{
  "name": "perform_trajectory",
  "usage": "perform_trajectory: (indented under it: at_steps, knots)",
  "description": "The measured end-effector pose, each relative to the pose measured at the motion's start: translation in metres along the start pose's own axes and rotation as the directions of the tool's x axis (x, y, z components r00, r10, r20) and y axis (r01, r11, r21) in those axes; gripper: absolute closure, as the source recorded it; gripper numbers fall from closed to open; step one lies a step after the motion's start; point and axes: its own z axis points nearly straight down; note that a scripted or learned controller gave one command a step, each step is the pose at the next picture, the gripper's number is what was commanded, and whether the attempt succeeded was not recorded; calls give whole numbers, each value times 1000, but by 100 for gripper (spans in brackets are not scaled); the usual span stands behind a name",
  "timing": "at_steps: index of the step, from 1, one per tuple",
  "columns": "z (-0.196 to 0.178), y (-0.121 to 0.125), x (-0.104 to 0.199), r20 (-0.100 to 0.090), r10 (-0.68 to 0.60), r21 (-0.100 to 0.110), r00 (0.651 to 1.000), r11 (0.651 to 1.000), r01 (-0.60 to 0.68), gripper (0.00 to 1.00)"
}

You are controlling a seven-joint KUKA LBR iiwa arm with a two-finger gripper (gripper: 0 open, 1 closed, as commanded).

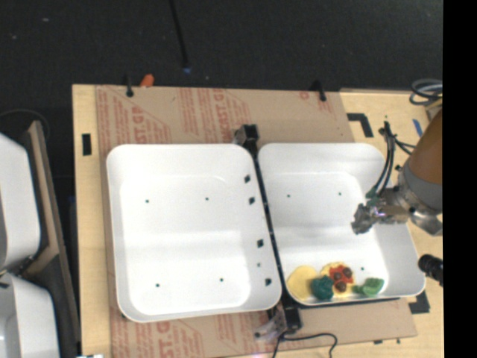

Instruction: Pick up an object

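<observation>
Lower right of frame: small objects piled against the near wall of the right-hand shallow white plastic bin [320, 162].
Pile, near to far: teal lumpy piece [322, 289], green block [370, 285], flat pale-yellow disc [301, 280], red-and-black piece [340, 273]. Two-finger gripper [363, 218] sits further back at right of frame, above bare bin floor, well apart from pile; can't tell finger state. Advice: approach the green block, the most isolated piece, keep off the bin wall. Left-hand white bin [186, 230] not involved.

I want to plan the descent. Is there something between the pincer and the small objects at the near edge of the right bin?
Nothing visible stands between them. The pincer is over the right bin, and bare white floor separates it from the yellow piece, teal piece, red piece and green piece.
</observation>
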Motion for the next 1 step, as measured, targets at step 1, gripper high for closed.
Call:
perform_trajectory:
  at_steps: [1]
  knots:
    - [3,26,39,-2,-3,4,1000,1000,3,100]
